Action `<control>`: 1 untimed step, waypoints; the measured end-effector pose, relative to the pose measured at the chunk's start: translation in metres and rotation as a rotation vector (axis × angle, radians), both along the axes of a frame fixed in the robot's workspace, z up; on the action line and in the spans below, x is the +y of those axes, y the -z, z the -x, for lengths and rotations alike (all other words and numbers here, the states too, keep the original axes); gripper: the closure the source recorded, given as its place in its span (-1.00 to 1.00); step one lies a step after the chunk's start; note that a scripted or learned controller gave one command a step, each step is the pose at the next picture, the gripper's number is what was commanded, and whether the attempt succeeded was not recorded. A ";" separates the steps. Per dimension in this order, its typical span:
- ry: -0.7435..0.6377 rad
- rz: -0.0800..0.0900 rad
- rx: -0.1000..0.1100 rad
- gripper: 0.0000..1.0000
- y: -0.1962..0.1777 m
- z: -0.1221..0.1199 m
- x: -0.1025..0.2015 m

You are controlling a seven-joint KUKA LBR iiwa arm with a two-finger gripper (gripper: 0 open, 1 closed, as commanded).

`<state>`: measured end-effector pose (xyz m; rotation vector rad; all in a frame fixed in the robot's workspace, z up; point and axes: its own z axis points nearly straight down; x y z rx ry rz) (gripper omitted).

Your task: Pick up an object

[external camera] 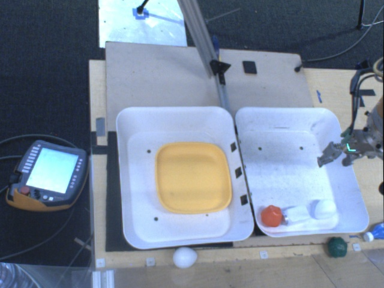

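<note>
I cannot tell how the jaws stand, for the gripper (329,155) is small and dark at the right wall of the right bin (282,138), hanging over the bin's right edge with a green light glowing just behind it, and nothing shows between its tips. Below it, well apart, along the bin's near wall lie three things in a row: a white round object (324,209) near the right corner, a white oblong piece (297,215) beside it, and an orange ball (271,216) touching that piece on the left. The left bin (135,161) bears a yellow square plate (194,177) at its middle. On the bench before the bins rest a white egg-shaped object (185,257) and a dark green ball (337,246), and a teach pendant (47,174) lies far left
</note>
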<state>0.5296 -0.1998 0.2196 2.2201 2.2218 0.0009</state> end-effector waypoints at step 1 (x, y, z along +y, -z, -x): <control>0.000 0.000 0.000 -1.00 0.000 0.000 0.000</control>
